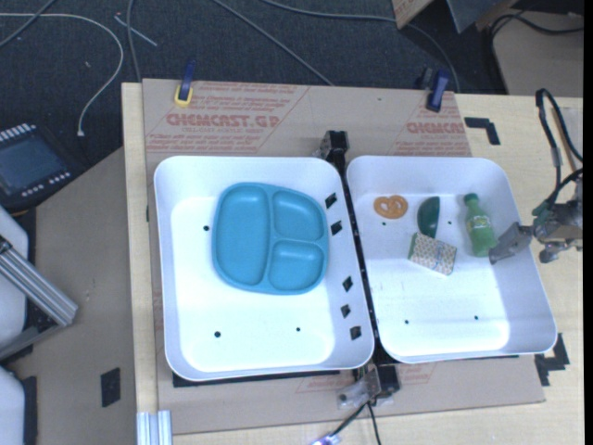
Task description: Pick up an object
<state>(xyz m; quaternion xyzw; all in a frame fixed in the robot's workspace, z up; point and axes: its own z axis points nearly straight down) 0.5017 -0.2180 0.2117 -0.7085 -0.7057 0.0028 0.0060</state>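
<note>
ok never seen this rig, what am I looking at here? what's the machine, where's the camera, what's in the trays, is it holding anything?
One fixed camera looks down at a slant on a bench with two shallow white bins side by side. The left bin holds a blue divided plate. The right bin holds a pretzel, a dark green rounded object, a green bottle and a small patterned packet. The machine is a robot arm reaching in from the right; its gripper sits at the right bin's right edge, just beside the bottle. I see nothing between its jaws, and the picture is too unclear to tell whether they are open or shut. All four items lie in the bin.
</note>
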